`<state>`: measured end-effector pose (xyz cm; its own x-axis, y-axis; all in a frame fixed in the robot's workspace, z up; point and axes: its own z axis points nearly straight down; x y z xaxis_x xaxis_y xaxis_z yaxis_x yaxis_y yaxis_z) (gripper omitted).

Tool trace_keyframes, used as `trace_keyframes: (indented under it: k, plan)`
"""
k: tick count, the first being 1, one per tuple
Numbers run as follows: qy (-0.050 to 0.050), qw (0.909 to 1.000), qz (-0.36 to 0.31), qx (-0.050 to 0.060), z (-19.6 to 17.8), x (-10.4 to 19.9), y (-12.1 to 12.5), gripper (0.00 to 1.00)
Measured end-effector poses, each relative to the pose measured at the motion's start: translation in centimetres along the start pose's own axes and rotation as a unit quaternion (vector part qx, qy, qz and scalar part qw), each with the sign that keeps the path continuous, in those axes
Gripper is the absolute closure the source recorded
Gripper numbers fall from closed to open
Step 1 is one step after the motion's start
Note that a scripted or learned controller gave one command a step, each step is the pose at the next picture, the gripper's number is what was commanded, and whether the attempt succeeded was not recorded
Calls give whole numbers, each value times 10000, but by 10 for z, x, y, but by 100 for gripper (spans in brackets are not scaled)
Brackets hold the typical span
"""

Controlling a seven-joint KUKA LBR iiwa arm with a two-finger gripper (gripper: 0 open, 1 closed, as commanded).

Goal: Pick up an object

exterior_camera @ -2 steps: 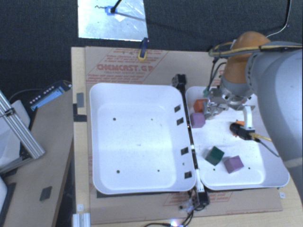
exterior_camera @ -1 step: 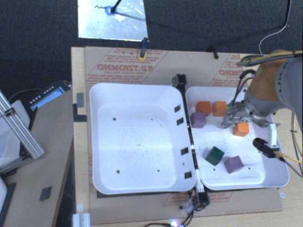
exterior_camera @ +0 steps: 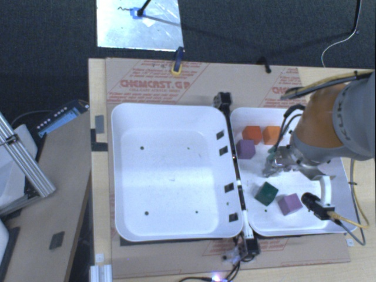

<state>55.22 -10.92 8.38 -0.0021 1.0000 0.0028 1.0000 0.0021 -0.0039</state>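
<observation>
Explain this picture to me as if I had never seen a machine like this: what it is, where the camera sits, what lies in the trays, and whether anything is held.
One camera looks down at a slant on a bench. The grey robot arm with an orange band reaches in from the right; a program moves it. Its end effector, the grasping part, hangs low over the right shallow white bin. I cannot tell from this view whether it holds anything.

In that bin lie five small blocks: an orange cube, a second orange block beside it, a purple cube, a dark green cube and a pale purple cube. The left shallow white bin sits beside it, both resting on a brown cardboard sheet.
</observation>
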Motion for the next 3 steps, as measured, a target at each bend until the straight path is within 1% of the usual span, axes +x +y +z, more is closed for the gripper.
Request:
trace_keyframes:
  k: [1, 2, 3]
  plan:
    - [-16, 10000, -25, -39, -6, 26, 46, 100]
    - [10, 9999, -19, 105, 3, 20, 54, 100]
    - [-9, 10000, -11, 69, 0, 18, 91, 100]
